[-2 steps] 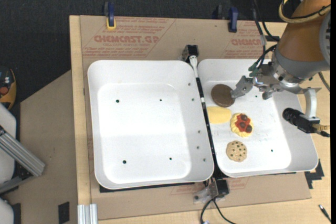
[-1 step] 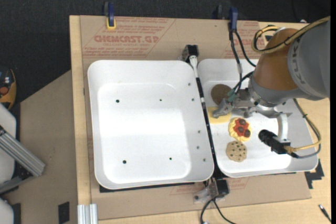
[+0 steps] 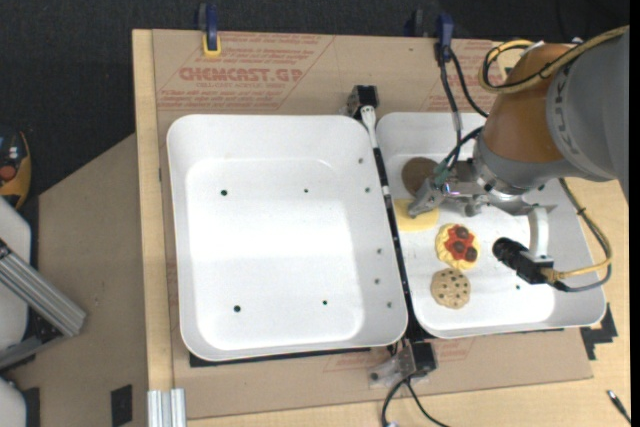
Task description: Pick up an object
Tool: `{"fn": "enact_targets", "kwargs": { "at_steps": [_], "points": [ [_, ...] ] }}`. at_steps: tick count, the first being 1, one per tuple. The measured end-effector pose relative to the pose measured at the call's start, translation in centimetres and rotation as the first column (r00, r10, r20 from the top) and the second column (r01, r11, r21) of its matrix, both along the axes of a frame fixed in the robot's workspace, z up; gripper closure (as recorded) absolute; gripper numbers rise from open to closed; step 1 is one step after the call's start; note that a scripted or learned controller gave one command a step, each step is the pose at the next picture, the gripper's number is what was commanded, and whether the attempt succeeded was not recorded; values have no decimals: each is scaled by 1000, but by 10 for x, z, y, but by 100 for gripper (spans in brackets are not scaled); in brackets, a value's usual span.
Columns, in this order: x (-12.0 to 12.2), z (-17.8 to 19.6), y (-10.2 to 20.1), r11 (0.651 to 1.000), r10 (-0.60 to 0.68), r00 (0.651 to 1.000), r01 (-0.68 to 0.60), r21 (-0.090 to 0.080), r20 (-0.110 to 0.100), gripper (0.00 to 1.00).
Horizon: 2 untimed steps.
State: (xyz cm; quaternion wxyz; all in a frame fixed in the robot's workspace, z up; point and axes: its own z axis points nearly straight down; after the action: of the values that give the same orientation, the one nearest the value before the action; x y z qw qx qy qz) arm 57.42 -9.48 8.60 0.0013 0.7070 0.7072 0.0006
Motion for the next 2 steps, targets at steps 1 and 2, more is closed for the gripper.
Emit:
{"fn": "enact_targets", "kwargs": {
  "at_steps": [1,2],
  "points": [
    [-14,0,2,1000,-2,1000,2,1,-2,0],
    [15,-1,2,1000,1,1000,-1,0,1,0]
  ]
}}
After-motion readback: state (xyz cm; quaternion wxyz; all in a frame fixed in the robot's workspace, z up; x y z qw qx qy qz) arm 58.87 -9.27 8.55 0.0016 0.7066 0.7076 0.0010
